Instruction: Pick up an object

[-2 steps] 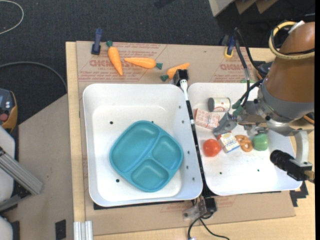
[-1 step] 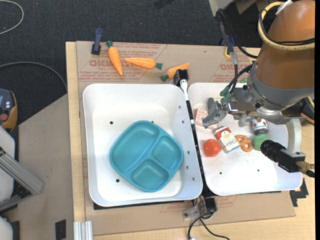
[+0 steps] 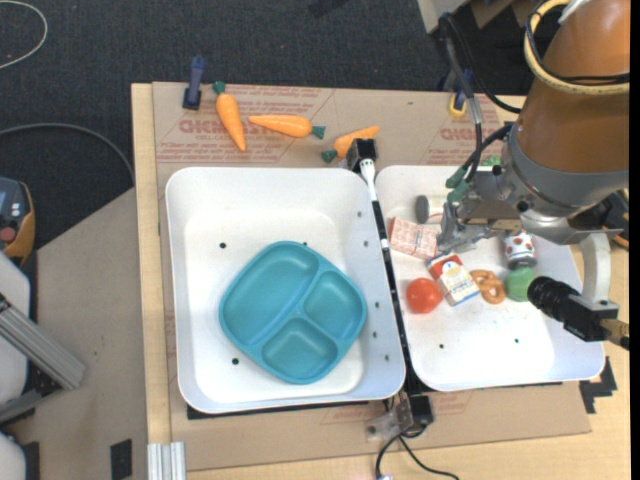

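my gripper [image 3: 452, 236] hangs low over the right bin [image 3: 500, 363] above the small carton [image 3: 455, 278], nothing lifted yet, grip state unclear.

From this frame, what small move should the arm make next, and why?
Probably a short straight descent. The pincer hangs in the right bin, just above the small red-and-white carton, with a pink packet to its left and a red tomato beside the carton. Nothing is visibly between its fingers, so lowering onto the carton seems the nearest try.
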`<state>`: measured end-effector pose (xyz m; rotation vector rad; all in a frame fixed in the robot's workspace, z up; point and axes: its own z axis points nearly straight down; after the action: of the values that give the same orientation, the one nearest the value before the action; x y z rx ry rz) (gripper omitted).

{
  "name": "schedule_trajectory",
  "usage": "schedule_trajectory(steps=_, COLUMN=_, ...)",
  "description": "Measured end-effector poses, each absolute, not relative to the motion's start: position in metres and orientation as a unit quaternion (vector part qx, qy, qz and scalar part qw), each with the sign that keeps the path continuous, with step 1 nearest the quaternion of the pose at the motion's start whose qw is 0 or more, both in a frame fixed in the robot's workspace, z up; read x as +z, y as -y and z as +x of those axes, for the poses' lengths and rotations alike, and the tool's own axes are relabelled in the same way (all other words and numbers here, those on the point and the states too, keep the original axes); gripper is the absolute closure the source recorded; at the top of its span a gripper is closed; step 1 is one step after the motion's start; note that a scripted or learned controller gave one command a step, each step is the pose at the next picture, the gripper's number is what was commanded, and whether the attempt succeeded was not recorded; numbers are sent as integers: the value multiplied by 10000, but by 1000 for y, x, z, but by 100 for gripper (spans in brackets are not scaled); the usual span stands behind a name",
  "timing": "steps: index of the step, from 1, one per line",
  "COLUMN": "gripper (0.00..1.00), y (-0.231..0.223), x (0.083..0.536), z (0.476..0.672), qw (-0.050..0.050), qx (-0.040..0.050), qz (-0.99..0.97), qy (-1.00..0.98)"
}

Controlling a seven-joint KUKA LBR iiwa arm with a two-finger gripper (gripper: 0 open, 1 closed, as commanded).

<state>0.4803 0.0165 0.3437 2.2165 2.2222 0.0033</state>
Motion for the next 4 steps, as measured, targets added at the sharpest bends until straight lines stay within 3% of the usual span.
schedule_trajectory(steps=1, gripper=0, y=-17, x=343, z=480, qw=11, qx=4, qz=7063, qy=-7079)
schedule_trajectory(steps=2, gripper=0, y=-84, x=388, z=480, qw=11, qx=31, qz=7039, qy=-7103)
schedule_trajectory(steps=3, gripper=100, y=-80, x=396, z=480, qw=16, qx=13, qz=7066, qy=-7076)
schedule_trajectory(steps=4, gripper=100, y=-80, x=389, z=479, qw=-8, qx=-10, qz=7072, qy=-7070)
